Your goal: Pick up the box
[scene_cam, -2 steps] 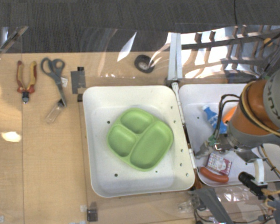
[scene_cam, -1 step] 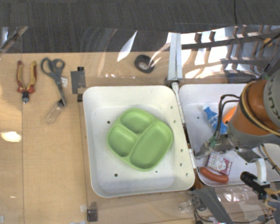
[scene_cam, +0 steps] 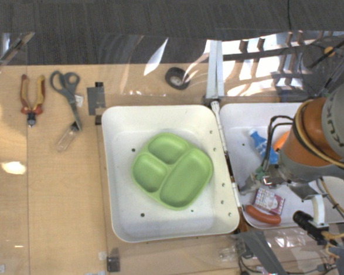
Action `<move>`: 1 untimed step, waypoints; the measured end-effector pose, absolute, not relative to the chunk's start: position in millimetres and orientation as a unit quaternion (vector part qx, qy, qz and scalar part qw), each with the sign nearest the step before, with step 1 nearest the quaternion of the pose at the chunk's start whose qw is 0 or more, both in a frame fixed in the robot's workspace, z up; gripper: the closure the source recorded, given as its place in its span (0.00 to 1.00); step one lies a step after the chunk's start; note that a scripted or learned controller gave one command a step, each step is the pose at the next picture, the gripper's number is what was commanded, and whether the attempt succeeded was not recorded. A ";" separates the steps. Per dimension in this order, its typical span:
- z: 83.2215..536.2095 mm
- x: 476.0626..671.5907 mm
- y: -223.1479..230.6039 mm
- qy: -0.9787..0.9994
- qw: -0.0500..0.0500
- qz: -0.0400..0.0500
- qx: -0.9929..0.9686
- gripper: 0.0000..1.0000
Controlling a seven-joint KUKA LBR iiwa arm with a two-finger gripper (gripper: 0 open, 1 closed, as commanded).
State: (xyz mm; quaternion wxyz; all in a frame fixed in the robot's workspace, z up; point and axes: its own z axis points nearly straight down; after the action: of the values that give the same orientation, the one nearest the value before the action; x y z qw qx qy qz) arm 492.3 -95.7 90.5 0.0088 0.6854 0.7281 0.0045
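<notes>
At the far left of the bench (scene_cam: 47,201) we see red-handled pliers (scene_cam: 31,98), then grey scissors (scene_cam: 68,91) just beside them. Next comes the left bin (scene_cam: 125,225), which holds a green divided plate (scene_cam: 172,170) lying flat near its middle. A roll of tape (scene_cam: 177,77) sits on the bench beyond this bin. In the right bin (scene_cam: 235,123) we find a blue object (scene_cam: 259,142) toward the back, the box (scene_cam: 268,200) with its red and white face near the front wall, and a red sausage-like item (scene_cam: 262,216) touching the box's front side. The gripper (scene_cam: 267,177) hangs just above the box, its tips hidden by the wrist. The grey arm (scene_cam: 327,135) with its orange band fills the right.
</notes>
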 end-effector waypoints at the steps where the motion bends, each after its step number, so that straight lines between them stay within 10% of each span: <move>1: 90.4 492.5 -100.0 0.736 0.006 0.006 0.677 0.00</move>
State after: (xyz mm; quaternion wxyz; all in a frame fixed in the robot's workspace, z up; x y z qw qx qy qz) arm 492.5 -100.0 90.4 0.0062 0.6774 0.7356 0.0059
